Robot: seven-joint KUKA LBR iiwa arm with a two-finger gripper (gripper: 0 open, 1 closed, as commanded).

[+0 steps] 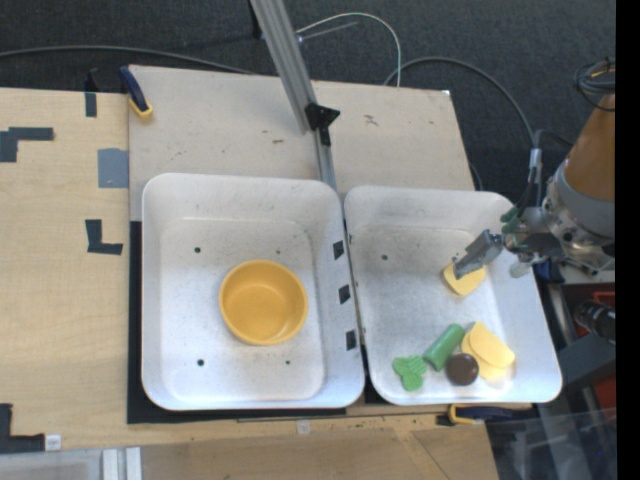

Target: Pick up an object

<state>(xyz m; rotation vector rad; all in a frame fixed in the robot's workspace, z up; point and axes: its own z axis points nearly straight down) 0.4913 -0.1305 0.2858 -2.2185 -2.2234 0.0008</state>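
Note:
My gripper [497, 261] hangs low over the right bin [400, 218], near its right wall, and looks open with nothing between its fingers. The tip of its left finger [474, 258] sits just above a small pale yellow piece [465, 282] that lies on the bin floor. At the bin's front right corner lie a green toy [430, 356], a brown ball [461, 369] and a yellow block [490, 351], packed close together. A yellow bowl [263, 301] stands upright in the middle of the left bin [170, 208].
A slanted metal pole [290, 53] comes down from the top to the ridge between the bins. Cables loop across the dark floor behind the bench. The arm's orange band [598, 153] is at the right edge. A yellow-and-blue clamp [136, 93] grips the board's far left corner.

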